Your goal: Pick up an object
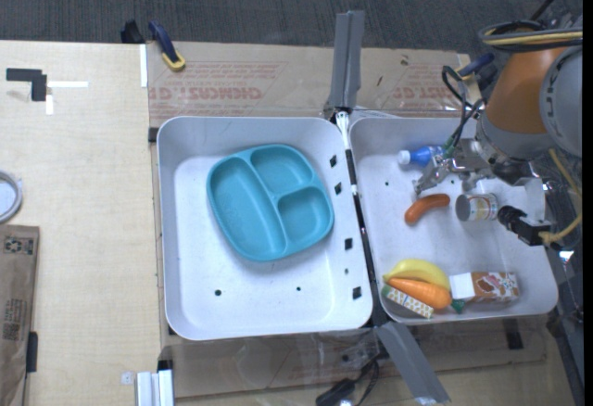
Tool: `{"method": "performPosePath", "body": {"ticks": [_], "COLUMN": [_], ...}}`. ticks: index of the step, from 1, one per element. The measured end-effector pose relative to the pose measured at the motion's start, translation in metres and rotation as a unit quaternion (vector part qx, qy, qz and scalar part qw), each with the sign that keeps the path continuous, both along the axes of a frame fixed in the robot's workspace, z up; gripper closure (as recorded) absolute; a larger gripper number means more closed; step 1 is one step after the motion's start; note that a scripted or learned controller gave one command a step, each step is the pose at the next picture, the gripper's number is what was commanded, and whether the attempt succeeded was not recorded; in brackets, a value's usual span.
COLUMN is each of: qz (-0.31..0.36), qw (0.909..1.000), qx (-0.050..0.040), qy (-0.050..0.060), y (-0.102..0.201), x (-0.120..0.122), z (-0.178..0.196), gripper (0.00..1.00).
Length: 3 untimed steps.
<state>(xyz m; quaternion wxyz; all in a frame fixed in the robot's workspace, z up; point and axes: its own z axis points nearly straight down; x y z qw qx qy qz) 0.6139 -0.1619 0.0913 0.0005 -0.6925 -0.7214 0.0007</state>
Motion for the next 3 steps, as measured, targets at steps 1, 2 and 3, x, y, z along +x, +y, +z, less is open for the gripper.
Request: {"method": "performPosePath", "body": {"ticks": [1,2,3], "qz": [-0.002,-0.002,-0.003], "qw": [1.0000,1.0000,1.0000], "qx": [-0.0002,-0.0002,-0.0004], "qy": [-0.001,0.000,-0.001], "y": [-0.0010,-0.0009,-0.0018], "x": [0.0003,0.0003,0.0003], "z": [0.0096,0.0096,0.0187], "gripper": [1.00,0.00,1.00]}}
